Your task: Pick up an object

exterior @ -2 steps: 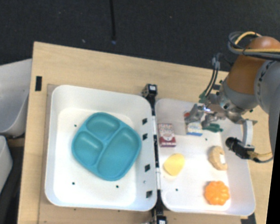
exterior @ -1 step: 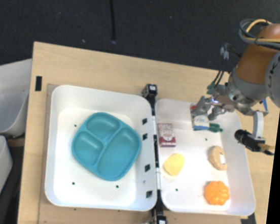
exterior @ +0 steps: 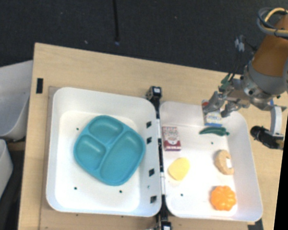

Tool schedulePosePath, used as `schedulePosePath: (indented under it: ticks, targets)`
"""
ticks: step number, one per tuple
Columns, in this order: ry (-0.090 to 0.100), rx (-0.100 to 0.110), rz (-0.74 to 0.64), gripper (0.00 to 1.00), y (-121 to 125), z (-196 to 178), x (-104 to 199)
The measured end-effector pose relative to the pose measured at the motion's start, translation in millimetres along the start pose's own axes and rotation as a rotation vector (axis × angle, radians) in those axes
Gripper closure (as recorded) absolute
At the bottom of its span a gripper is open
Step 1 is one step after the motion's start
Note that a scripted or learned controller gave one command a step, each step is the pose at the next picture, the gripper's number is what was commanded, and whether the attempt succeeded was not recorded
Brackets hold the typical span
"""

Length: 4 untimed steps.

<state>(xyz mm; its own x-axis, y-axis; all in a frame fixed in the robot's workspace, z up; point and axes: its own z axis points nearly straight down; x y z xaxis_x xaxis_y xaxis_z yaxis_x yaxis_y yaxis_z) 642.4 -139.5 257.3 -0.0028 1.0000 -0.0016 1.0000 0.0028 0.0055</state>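
Orange object (exterior: 223, 198): seen nearest, in the right bin (exterior: 252, 168).
Yellow piece (exterior: 178, 169): placed left of it, near the divider.
Beige object (exterior: 224, 162): laid just behind the orange one.
Green item (exterior: 214, 130): found at the far side.
Tool (exterior: 217, 109): held above the far rim; open or closed cannot be told.

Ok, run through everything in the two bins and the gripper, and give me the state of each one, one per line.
Blue divided plate: lying flat in the left bin, compartments bare.
Small carton: lying flat by the right bin's left wall.
Yellow piece: resting on the bin floor.
Green item: lying flat just below the gripper.
Tan bagel-like piece: resting on the floor.
Orange pumpkin-like piece: sitting upright.
Gripper: at the right bin's far edge, grip unclear.
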Motion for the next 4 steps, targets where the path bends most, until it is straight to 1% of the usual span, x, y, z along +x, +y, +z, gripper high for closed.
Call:
schedulePosePath:
  ticks: [1, 2, 3, 4]
  targets:
    - [0.001, 0.006, -0.002, 1.0, -12.6, 9.0, 51.8]
    - [0.002, 0.006, -0.002, 1.0, -34.8, 12.5, 89.2]
    - [0.003, 0.006, -0.004, 1.0, -50.3, 4.8, 143.1]
    - [0.002, 0.007, -0.003, 1.0, -82.0, 11.1, 189.1]
